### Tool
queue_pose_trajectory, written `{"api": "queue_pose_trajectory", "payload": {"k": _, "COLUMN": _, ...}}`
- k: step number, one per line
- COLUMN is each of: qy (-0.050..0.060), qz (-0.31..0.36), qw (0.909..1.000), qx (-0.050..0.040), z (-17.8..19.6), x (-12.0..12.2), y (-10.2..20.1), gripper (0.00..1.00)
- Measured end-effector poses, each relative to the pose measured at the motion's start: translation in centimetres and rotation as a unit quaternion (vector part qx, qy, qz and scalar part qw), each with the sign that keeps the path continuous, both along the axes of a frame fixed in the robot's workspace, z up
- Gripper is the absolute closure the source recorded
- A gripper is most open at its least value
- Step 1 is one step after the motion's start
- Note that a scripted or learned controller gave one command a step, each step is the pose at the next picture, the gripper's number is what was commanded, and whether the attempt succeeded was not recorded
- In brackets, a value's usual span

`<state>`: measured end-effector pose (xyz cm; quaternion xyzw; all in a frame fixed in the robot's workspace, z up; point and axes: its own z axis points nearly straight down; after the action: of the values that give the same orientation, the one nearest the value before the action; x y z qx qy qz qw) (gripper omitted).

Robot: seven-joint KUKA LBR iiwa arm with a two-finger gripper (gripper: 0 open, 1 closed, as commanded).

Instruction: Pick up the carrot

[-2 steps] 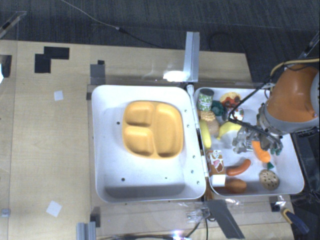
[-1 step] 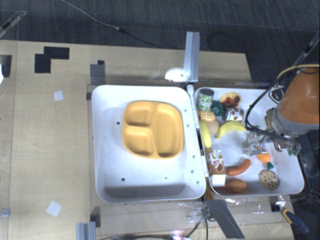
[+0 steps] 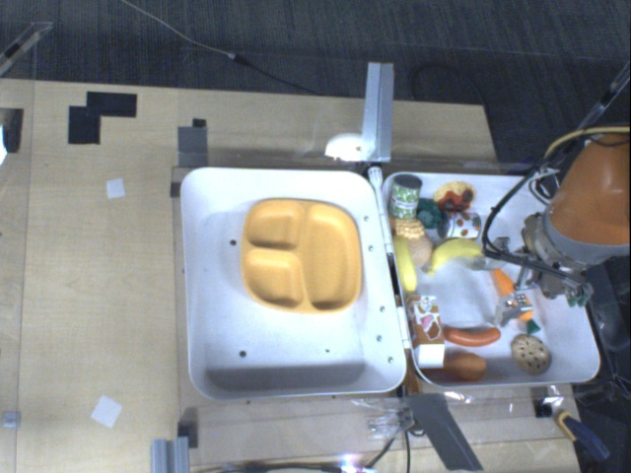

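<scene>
- I am looking down on the two bins: the left bin (image 3: 207, 264) is carrying a yellow divided tray (image 3: 301, 254), and the right bin (image 3: 582, 363) is holding the clutter of toy food.
- The carrot (image 3: 504, 281) is lying in the right bin, right of middle, a small orange piece just right of the banana (image 3: 454, 253) and on the far side of the sausage (image 3: 472, 337).
- My gripper (image 3: 520, 306) is hanging low over that same patch, just near-right of the carrot, with the arm's orange band (image 3: 592, 200) reaching in from the right.
- I cannot tell how far apart its jaws are standing from this angle, and I am seeing nothing clearly held in them.
- I am judging this as the approach and alignment stage, with the grasp not yet made.
- To do it well, I am thinking the tool should be centred over the carrot's middle, a touch further left and far of where it now hangs.
- The closing line should run across the carrot's narrow width, not along its length.
- I am watching the banana tip and the cookie (image 3: 529, 354) nearby; a descent that is off-centre could nudge the carrot away or catch a neighbour instead.
</scene>
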<state>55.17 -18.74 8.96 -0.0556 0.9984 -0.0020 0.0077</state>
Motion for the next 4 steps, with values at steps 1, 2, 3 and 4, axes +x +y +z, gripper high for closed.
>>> {"api": "queue_pose_trajectory", "payload": {"k": 1, "qy": -0.003, "qz": 0.002, "qw": 1.0000, "qx": -0.0005, "z": 1.3, "x": 0.3, "y": 0.1, "gripper": 1.00}}
{"api": "queue_pose_trajectory", "payload": {"k": 2, "qy": -0.001, "qz": 0.110, "qw": 0.9940, "qx": -0.0023, "z": 0.1, "x": -4.4, "y": -1.9, "gripper": 1.00}}
{"api": "queue_pose_trajectory", "payload": {"k": 3, "qy": 0.002, "qz": -0.074, "qw": 0.9972, "qx": 0.0026, "z": 3.6, "x": -0.1, "y": 3.0, "gripper": 1.00}}
{"api": "queue_pose_trajectory", "payload": {"k": 4, "qy": 0.003, "qz": -0.075, "qw": 0.9972, "qx": 0.0022, "z": 3.6, "x": -0.2, "y": 2.9, "gripper": 0.00}}
